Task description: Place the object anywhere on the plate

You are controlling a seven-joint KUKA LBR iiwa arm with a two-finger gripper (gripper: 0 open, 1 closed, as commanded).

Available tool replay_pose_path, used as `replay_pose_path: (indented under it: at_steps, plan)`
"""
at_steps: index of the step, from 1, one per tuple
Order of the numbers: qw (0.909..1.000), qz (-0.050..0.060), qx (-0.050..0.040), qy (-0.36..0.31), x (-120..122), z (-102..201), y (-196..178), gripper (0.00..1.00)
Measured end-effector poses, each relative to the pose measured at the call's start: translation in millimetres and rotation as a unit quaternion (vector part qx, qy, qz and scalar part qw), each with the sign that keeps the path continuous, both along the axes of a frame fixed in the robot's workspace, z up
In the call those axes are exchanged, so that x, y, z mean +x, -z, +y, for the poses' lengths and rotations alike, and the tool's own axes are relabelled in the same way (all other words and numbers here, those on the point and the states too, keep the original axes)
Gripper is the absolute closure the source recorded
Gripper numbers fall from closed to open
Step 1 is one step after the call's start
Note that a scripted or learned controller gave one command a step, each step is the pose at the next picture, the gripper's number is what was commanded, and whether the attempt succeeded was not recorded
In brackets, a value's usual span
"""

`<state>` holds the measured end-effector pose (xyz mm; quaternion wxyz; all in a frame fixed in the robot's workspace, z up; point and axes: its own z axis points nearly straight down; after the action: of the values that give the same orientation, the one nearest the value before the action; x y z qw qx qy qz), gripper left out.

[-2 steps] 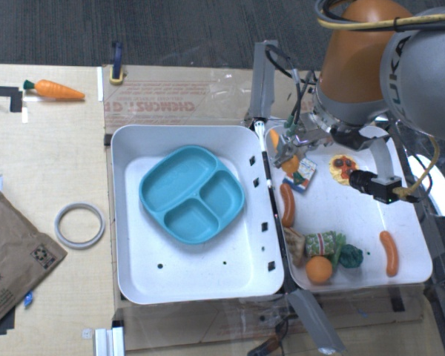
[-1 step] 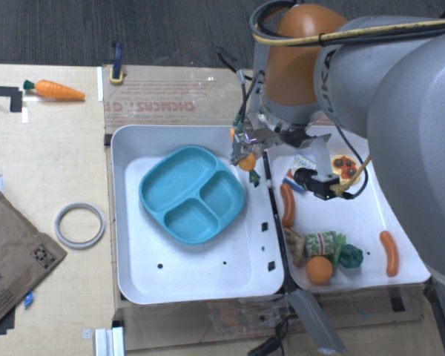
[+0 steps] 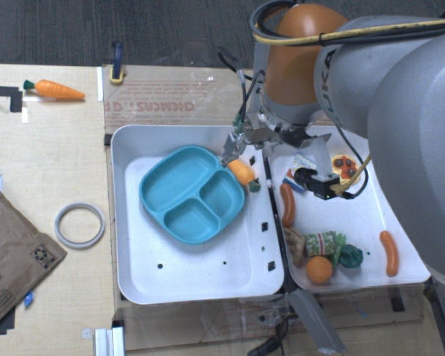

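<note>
- Two shallow white bins sit side by side; the left bin (image 3: 133,273) carries a turquoise three-compartment plastic plate (image 3: 191,193), tilted on the floor of the bin.
- The two-finger gripper (image 3: 237,148) hangs at the plate's upper right corner, below the grey arm's orange band (image 3: 300,50).
- A small orange rounded toy (image 3: 241,172), with a green end, lies just under the gripper, touching the plate's right rim; I judge it the task's object.
- Whether the pincer is open or clamped on that toy I cannot tell: its tips are small and blurred against the toy.
- Risk: the toy sits at the rim, not over a compartment. Let go here, it could roll off toward the dividing wall between the bins.
- Risk: if the grasp is shallow or absent, a move toward the plate's middle would leave the toy behind.
- The right bin (image 3: 400,228) holds a red sausage-shaped toy (image 3: 287,203), another (image 3: 389,252), an orange ball (image 3: 319,270) and a green piece (image 3: 348,255), well apart from the plate.
</note>
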<state>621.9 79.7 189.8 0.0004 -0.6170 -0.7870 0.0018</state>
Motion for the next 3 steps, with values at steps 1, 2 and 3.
replay_pose_path:
  at_steps: [1,2,3]
  plan:
    - [0.9985,-0.001,0.0,-0.055,9.5,54.7,-31.2,0.0]
    - [0.9985,-0.001,-0.0002,-0.055,9.5,54.6,-31.2,0.0]
    - [0.9984,0.0,-0.0014,-0.056,10.1,53.9,-39.0,1.0]
